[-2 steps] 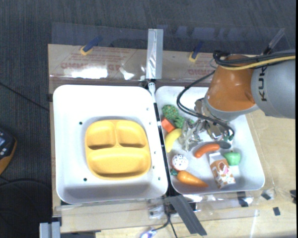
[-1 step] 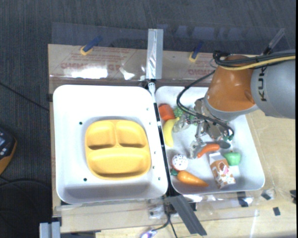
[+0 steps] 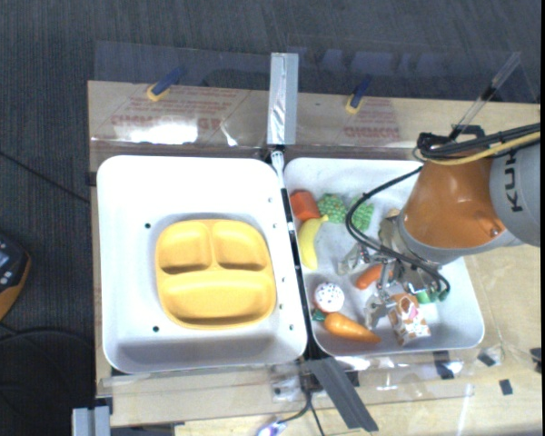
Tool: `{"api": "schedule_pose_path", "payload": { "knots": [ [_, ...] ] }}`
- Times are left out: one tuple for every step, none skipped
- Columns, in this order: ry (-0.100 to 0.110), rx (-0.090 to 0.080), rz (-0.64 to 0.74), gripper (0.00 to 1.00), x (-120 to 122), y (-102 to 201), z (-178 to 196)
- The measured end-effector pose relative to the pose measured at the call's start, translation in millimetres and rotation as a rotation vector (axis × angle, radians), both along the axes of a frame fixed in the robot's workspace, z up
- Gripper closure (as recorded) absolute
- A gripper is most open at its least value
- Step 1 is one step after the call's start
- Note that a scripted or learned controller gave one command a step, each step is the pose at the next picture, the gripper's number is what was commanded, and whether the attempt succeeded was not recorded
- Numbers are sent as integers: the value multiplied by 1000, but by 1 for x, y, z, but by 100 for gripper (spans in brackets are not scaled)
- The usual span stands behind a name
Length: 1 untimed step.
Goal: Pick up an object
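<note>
Bright, even overhead light whitens both bins (image 3: 118, 271), throws glare across the clear sheet (image 3: 173, 121) behind them, casts soft shadows, and leaves details slightly soft.

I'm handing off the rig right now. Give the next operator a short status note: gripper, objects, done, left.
Gripper: low in the right bin, over a small orange piece; nothing visibly held.
Objects: carrot, spotted white ball, yellow piece, red piece, green pieces, small carton, all in the right bin. Yellow divided tray sits in the left bin.
Done: nothing lifted.
Left: grasp and lift one object.
</note>
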<state>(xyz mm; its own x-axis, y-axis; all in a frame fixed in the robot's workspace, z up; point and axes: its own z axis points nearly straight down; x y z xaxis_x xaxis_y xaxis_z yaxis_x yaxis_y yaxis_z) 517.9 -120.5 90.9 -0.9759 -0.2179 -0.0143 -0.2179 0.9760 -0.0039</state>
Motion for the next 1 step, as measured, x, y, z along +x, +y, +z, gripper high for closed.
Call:
{"api": "schedule_pose_path", "payload": {
  "knots": [
    [-5, -2, 0, 100, 2, 1, 10]
  ]
}}
